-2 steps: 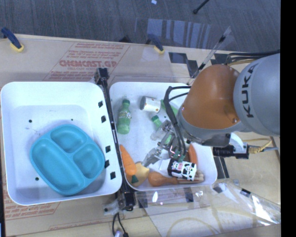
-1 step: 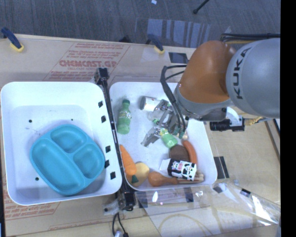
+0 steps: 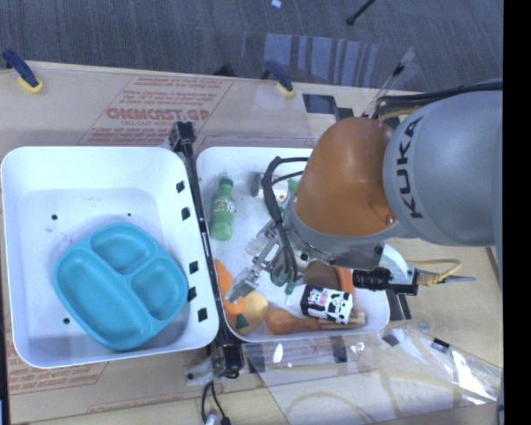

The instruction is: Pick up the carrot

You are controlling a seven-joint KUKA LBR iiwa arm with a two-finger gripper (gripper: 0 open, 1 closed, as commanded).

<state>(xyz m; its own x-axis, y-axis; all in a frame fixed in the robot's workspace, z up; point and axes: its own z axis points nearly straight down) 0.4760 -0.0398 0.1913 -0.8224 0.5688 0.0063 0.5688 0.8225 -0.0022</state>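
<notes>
2 white bins sit side by side on the counter; the left bin carries a blue divided plate, and the right bin holds the clutter the arm works over. The carrot lies along the right bin's near wall, flat, its long axis running left to right with the thick end toward the left and the thin end toward the right, touching a black-and-white box. A green bottle lies near the divider. The hand hangs low above the bin's near left part, probably lined up for a descent; I cannot tell how wide it stands.
</notes>
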